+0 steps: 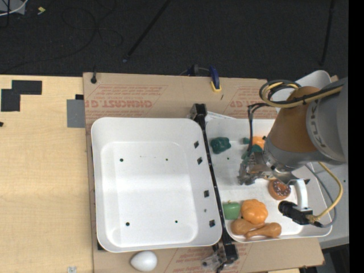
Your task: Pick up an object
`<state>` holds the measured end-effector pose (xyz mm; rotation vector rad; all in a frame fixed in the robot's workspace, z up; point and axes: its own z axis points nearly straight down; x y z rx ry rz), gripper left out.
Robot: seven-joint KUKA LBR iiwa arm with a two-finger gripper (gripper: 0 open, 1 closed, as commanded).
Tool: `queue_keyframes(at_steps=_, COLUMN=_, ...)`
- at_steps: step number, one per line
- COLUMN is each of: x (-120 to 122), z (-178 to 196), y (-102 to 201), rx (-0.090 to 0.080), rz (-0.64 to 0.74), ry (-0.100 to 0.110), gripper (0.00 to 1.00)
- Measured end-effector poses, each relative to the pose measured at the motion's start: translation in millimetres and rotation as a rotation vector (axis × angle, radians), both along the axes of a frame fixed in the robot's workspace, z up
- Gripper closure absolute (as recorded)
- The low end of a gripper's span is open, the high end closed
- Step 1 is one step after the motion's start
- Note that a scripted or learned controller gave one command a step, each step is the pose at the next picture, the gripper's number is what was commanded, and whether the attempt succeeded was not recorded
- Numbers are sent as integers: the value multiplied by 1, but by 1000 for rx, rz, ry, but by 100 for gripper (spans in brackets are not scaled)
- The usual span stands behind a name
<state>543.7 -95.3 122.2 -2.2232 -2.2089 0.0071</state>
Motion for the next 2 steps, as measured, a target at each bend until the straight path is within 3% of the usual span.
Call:
queue_keyframes(at_steps=1, x=19, z=69, y=107, rx=3, rz=17, ry=-13, gripper=100)
queue_keyframes(at_steps=2, x=49, z=79, y=177, rx=-1, rz=13, ry=-9, gripper=100)
